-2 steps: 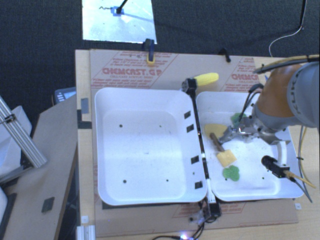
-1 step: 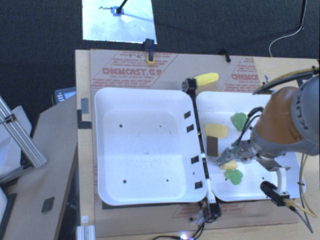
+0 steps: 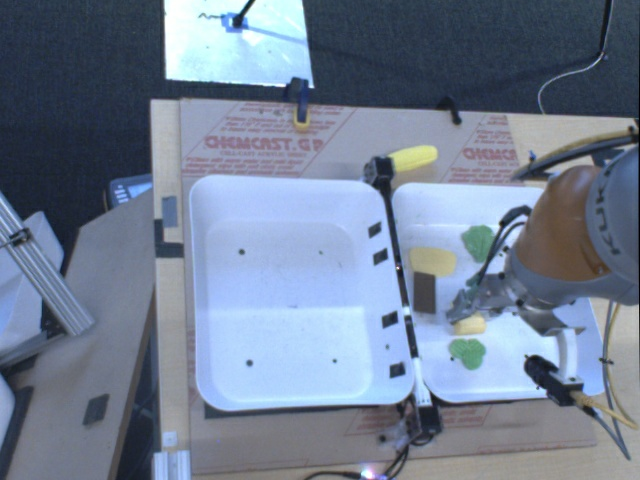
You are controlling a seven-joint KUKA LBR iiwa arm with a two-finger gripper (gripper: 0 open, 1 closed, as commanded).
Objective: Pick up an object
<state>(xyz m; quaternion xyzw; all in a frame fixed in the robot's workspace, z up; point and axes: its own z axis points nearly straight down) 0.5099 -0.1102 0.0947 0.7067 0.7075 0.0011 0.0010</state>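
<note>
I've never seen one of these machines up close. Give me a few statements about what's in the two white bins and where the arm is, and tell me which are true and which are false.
1. The arm's end effector is over the right bin. True.
2. The left bin holds a heap of green pieces. False: the green pieces lie in the right bin.
3. A dark brown block lies in the right bin near the divider. True.
4. The pale yellow piece sits outside both bins. False: it lies inside the right bin, just above the brown block.
5. A small yellow piece lies right at the end effector. True.
</note>
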